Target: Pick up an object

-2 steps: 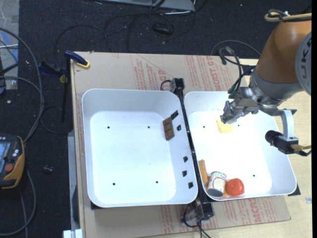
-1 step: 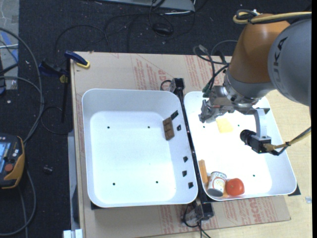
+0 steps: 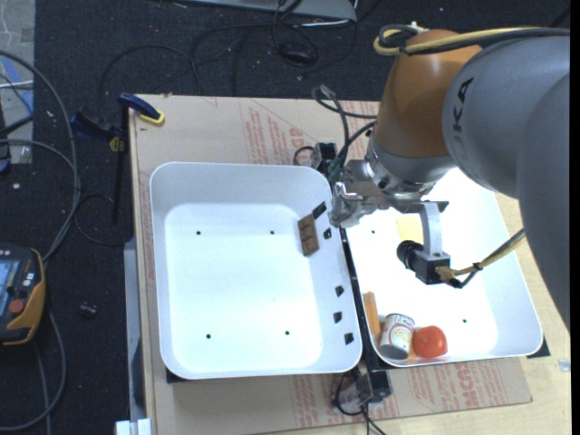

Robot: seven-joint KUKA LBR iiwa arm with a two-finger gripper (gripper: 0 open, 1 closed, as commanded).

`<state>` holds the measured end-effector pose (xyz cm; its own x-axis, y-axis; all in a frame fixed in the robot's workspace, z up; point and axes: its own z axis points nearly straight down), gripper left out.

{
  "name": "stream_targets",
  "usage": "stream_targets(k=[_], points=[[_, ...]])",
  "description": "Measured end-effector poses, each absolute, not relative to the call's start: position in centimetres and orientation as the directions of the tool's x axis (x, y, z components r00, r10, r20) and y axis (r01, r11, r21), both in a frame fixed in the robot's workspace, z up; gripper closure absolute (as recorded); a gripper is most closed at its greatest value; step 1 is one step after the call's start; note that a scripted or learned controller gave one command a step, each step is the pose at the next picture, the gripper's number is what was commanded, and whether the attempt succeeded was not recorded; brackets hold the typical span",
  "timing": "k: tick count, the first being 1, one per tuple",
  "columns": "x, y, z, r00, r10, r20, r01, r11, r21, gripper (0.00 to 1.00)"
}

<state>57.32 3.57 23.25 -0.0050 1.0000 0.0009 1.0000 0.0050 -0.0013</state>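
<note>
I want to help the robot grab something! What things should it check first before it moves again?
1. Is there something to pick? Ok: a red ball, a small can and an orange stick lie in the right bin.
2. Are they apart enough? Not ok: ball and can touch, near the bin's front wall.
3. Is the gripper over an object? Not ok: it sits at the wall between the bins, by a brown piece on the left bin.
4. Is the gripper holding something? Cannot tell.
5. Cables out of the way? Cannot tell.
</note>
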Motion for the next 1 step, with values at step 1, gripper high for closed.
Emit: stream_targets(k=[1], points=[[58.06,9.80,23.04,-0.005,1.000,0.001,1.000,0.005,0.000,1.00]])
